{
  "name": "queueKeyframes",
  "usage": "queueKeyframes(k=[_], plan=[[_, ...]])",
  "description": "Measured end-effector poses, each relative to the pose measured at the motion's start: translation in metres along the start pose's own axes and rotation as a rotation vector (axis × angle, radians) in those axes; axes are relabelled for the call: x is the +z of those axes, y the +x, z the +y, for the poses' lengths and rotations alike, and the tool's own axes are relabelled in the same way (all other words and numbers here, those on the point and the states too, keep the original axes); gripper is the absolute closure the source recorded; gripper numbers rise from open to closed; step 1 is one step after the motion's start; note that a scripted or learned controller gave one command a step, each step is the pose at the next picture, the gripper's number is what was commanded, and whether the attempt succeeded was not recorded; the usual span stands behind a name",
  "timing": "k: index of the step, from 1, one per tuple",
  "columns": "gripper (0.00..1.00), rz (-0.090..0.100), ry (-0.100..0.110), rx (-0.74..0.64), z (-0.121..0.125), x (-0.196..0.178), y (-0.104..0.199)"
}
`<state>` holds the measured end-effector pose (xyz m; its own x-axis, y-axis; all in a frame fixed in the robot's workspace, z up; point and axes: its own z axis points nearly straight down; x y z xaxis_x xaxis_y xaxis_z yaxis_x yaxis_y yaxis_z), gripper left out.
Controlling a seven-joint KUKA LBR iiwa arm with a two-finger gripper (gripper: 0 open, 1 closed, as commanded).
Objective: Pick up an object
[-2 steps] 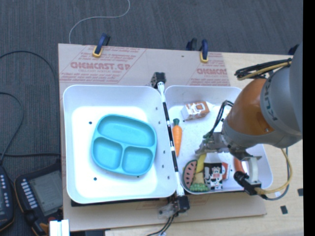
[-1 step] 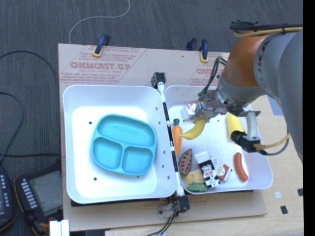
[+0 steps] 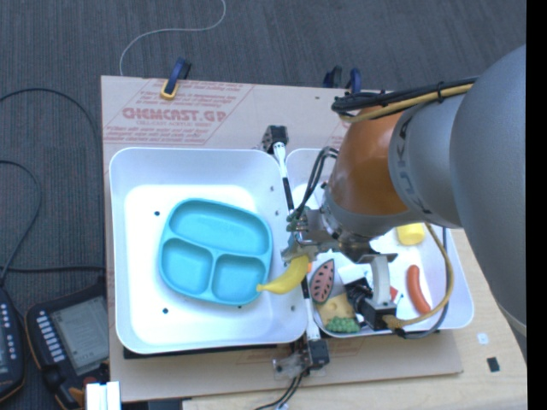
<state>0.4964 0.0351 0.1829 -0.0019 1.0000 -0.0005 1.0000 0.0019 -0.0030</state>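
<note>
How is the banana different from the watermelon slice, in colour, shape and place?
The banana is plain yellow; the watermelon slice is red with dark seeds. The banana is long and curved, the slice a short wedge. The banana lies across the bins' shared edge; the slice lies in the right bin.

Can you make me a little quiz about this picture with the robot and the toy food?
1. True or false: the blue tray has three compartments.
2. Which thing lies across the edge where the left bin and the right bin meet?
A. the banana
B. the red sausage
C. the watermelon slice
3. Fill in the missing word: the band on the arm above the right bin is coloured ____.

Key: 1 true; 2 A; 3 orange.
</note>
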Motion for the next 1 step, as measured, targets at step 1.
queueKeyframes(k=[1], plan=[[1.0, -0.001, -0.002, 0.0, 0.0415, -0.0943, 0.0299]])
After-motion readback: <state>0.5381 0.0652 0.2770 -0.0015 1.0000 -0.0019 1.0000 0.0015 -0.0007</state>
